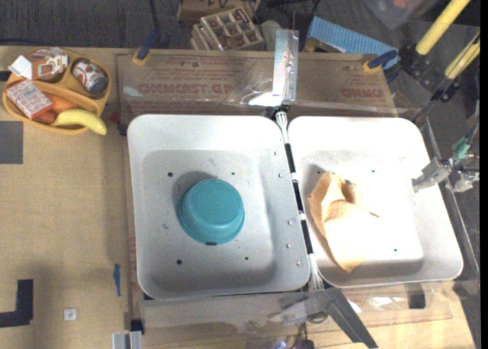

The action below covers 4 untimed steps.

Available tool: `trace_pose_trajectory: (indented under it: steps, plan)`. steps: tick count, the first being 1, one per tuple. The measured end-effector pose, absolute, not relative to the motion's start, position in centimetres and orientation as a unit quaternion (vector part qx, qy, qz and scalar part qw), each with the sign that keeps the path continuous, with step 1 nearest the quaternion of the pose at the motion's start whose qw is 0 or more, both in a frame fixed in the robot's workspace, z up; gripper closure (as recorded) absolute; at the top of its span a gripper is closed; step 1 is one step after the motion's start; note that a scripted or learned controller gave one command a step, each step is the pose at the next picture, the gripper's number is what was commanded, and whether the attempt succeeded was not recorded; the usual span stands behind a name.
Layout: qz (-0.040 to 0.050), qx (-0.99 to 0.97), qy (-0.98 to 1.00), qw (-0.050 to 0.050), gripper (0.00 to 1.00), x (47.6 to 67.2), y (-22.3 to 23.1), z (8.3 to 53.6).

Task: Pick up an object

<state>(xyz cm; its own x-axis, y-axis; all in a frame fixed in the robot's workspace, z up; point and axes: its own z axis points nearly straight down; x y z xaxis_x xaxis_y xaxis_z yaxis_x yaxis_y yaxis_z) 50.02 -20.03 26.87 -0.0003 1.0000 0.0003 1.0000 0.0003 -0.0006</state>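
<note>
Claw: gripper [446,176] at the right rim of the right bin, small and partly blurred; whether it is apart or together cannot be told; nothing seen between its tips.
Writing: reddish lettering on the clear plastic sheet [191,84] behind the bins, too faint to read.
Left bin [152,142]: holds a teal bowl [212,211], upside down, near the middle of the floor.
Right bin [396,138]: holds a tan crumpled cloth [339,218] on its left half, close to the divider between the bins, well apart from the claw.
Yellow tray [17,102]: on the bench at far left, with a banana [81,120], small boxes and a can.
</note>
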Motion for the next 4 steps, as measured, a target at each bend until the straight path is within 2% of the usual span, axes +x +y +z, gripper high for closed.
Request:
trace_pose_trajectory:
  steps: [1,2,3,4]
  plan:
    - [0.0002,-0.734,-0.679,0.0,0.0,50.5,-14.0,14.9]
    - [-0.0031,-0.67,-0.742,-0.003,0.0,53.9,-14.5,9.1]
    - [-0.0032,-0.597,-0.802,-0.007,0.0,52.8,-11.5,9.1]
    - [-0.0021,-0.547,-0.837,-0.008,0.0,54.5,-10.4,9.1]
